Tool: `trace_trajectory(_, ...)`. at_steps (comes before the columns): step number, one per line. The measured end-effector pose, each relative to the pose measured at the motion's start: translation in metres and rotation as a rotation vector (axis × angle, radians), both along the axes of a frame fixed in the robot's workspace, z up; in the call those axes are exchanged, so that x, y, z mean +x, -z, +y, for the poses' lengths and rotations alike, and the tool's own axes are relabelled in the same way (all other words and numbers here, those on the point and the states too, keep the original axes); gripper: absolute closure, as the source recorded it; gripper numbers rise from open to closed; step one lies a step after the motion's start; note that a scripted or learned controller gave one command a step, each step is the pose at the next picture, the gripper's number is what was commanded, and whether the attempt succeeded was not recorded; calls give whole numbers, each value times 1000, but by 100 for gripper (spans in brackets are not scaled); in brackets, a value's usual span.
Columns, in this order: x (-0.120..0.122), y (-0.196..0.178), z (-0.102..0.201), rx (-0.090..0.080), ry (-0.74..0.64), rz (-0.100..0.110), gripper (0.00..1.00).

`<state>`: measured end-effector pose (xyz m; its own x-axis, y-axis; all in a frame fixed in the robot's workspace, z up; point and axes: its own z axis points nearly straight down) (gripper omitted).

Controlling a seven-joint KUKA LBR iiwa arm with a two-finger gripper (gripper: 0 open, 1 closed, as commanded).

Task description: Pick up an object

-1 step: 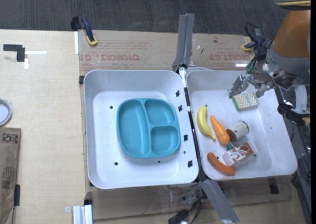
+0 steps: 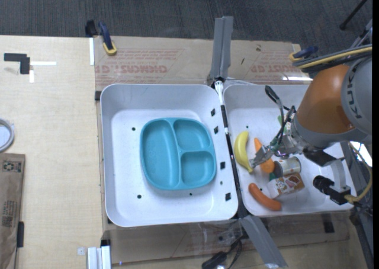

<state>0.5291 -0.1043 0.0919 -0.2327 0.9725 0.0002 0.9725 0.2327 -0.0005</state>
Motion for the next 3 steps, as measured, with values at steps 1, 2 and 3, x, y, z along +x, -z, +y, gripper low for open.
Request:
trace_trajectory(1,0,-9,-1,-1,5,0,100)
trace_trajectory(2,14,1,-37,-1,-29,0,100)
trace_trajectory(3,27,-179,31,-2,194,0,100)
